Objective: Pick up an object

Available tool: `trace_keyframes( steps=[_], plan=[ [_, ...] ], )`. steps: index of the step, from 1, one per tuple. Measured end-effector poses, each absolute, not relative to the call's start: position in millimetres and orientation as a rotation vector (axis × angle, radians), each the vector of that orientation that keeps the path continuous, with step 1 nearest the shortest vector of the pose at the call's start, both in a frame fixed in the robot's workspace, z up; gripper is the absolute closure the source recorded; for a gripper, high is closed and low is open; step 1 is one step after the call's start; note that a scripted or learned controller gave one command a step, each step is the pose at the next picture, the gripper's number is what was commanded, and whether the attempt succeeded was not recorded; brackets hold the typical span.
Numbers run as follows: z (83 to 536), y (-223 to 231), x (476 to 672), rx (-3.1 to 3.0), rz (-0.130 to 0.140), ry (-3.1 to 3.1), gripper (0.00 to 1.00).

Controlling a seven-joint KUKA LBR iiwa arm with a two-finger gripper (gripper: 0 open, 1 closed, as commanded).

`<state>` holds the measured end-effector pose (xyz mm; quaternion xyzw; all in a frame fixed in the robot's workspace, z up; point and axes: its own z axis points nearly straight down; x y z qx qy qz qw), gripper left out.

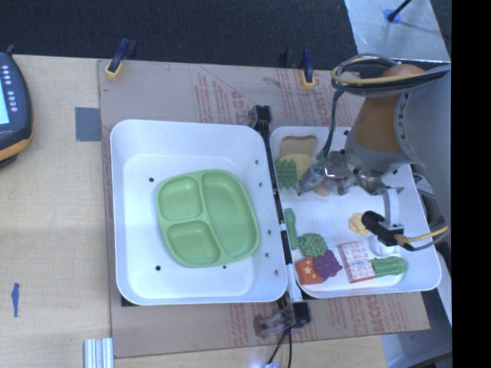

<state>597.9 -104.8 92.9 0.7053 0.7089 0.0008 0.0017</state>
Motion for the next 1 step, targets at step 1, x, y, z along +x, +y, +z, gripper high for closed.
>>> trace_keyframes(
  steps=[1],
  plan=[
    [93.1,-96.7,649.2,2.216,-0.003,2.228,0.00]
  ],
)
